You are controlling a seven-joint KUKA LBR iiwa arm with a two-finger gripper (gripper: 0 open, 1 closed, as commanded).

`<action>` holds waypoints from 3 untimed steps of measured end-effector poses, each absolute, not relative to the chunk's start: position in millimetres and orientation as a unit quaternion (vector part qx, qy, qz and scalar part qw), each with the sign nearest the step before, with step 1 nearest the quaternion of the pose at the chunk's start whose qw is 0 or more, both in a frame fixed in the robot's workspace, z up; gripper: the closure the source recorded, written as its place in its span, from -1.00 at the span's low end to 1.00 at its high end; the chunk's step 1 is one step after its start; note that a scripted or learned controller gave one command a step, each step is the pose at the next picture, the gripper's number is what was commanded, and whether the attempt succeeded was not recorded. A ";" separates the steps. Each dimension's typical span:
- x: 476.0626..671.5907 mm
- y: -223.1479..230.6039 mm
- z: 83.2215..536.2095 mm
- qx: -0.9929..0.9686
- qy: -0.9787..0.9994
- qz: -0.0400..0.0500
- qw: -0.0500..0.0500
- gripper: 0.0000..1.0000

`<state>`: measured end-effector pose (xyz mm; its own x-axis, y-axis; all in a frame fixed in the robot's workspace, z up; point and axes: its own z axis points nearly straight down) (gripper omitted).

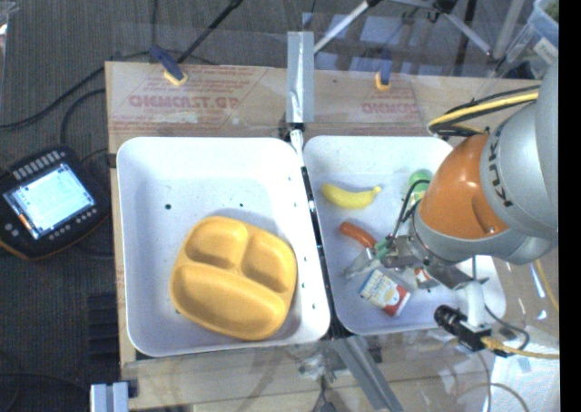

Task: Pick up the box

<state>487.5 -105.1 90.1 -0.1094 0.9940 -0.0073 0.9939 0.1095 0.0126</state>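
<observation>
The box (384, 292) is a small white carton with red and blue print, lying flat near the front of the right bin (320, 220). My gripper (388, 265) hangs just above the box's far edge, under the orange wrist band (458, 197). It is open, with one grey finger (360, 266) out to the left of the box and the other to its right. Nothing is held between them. The arm hides the right part of the bin.
In the right bin lie a yellow banana (351, 194), a red-orange pepper (358, 234) just left of the gripper, and a green object (419, 181) partly behind the arm. A big yellow compartment dish (234, 276) lies in the left bin (154, 174).
</observation>
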 end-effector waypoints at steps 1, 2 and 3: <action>487.6 -102.9 90.1 0.666 0.746 0.002 0.008 -1.00; 487.7 -102.3 90.1 0.656 0.754 0.002 0.008 -1.00; 488.0 -103.2 90.1 0.663 0.748 0.003 0.007 -1.00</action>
